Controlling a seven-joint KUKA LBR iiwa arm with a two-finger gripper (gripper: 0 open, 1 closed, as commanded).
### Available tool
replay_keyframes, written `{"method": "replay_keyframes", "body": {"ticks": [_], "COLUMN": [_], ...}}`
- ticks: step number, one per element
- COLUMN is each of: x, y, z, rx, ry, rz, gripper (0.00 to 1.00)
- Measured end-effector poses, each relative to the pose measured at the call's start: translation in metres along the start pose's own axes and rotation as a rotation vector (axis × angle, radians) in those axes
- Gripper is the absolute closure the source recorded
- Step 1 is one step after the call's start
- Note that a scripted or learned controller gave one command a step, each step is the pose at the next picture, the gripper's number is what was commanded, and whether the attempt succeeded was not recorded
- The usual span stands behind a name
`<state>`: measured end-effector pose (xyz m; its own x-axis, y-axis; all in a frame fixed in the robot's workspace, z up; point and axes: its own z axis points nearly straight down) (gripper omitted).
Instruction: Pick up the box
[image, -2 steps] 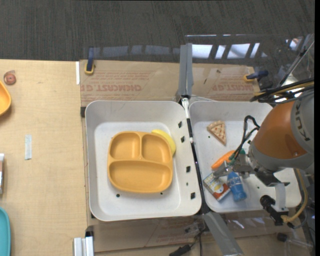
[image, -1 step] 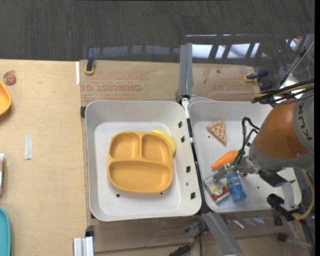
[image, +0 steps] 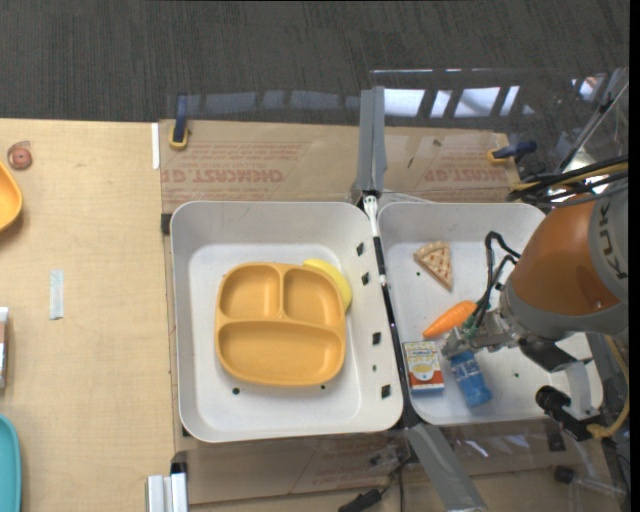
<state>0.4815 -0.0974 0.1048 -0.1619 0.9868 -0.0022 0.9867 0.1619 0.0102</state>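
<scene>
Wooden tabletop (image: 90, 300) under two white bins; box (image: 424, 364) lying flat in right bin (image: 520, 215), against its left wall, just below-left of carrot (image: 449, 319). Blue bottle (image: 469, 378) beside box on the right. Gripper (image: 470, 338) hovering just right of carrot; open or shut: cannot tell. Box long axis approx. parallel to bin wall, top pointing away from camera. Best approach prob. straight down, closing across short sides, avoiding bottle & carrot.
</scene>
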Motion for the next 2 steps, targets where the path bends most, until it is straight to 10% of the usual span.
{"method": "replay_keyframes", "body": {"ticks": [1,2], "x": [0.000,0.063], "y": [0.000,0.019], "z": [0.000,-0.086], "rx": [0.000,0.012], "ry": [0.000,0.001], "rz": [0.000,0.042], "gripper": [0.00,0.00]}}
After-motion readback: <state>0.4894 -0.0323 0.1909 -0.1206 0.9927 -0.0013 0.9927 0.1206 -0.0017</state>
